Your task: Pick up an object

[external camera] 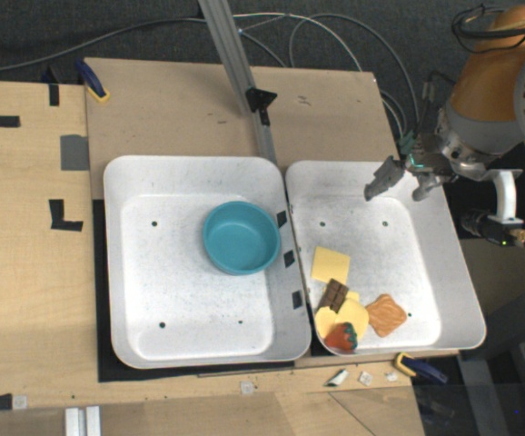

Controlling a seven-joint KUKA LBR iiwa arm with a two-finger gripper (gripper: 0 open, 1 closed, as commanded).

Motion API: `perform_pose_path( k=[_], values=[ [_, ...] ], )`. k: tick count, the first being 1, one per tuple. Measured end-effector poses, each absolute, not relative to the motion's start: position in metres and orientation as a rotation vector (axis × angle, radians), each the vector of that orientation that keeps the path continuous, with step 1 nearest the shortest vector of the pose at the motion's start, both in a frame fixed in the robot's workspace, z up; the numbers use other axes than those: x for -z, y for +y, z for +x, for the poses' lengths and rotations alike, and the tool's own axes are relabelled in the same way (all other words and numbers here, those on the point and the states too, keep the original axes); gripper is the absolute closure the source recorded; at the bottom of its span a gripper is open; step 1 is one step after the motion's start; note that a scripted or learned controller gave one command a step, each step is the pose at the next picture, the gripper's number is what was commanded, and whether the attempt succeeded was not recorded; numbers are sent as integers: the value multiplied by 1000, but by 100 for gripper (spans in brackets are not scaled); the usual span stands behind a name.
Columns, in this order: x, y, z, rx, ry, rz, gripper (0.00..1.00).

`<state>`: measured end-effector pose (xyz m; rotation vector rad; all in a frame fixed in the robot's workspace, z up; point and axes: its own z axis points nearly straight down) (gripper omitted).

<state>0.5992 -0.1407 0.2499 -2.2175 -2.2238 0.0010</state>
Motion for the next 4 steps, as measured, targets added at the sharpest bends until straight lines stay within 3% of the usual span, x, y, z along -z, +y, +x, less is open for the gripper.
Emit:
perform_pose_path(
  k=[1, 4],
  values=[
    [-250, -141, 599, -1, -2224, -2218, 0],
    [-88, -137, 592, -6, -2222, -2218, 0]
  ],
)
